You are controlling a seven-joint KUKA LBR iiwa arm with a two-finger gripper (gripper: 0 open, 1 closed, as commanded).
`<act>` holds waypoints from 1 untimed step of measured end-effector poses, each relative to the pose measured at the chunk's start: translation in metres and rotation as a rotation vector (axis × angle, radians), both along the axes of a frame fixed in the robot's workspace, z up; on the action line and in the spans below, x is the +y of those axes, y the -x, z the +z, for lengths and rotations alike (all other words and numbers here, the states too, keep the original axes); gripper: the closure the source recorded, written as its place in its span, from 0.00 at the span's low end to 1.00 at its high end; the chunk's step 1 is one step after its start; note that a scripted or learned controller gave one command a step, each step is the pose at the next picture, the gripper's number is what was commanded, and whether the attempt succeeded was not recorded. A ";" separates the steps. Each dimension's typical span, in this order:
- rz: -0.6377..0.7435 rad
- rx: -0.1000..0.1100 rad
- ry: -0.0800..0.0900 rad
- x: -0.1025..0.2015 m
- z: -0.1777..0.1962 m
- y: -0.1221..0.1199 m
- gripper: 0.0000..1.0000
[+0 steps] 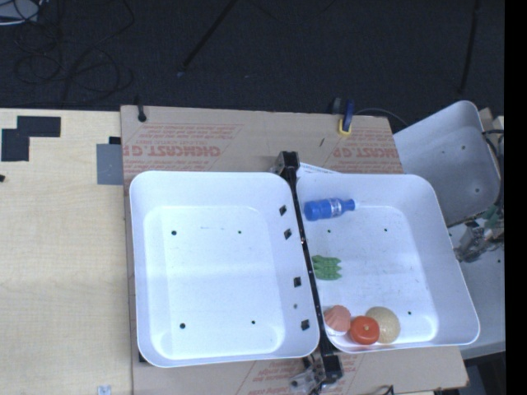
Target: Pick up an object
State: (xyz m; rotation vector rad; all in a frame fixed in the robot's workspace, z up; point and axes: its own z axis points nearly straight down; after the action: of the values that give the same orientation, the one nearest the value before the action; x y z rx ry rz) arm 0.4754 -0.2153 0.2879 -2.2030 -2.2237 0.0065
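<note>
In the right bin (436,220) a blue bottle (328,209) lies on its side near the far corner, close to the divide with the left bin (156,200). A small green object (326,267) lies nearer, along the same side. At the near edge three round things sit close together: a pink one (337,318), a red one (364,330) and a pale yellow one (384,322). Whether the claw is apart or together, and how these things lie relative to it, I cannot tell.

Two white bins (214,189) are counted; one blue bottle (328,209), one green item (326,267), three round pieces (363,328).
</note>
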 end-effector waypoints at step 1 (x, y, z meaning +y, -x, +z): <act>0.006 0.002 -0.001 0.000 0.009 0.000 1.00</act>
State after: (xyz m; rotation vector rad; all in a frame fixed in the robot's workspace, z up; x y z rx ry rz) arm 0.4753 -0.2157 0.2969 -2.1953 -2.2281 0.0079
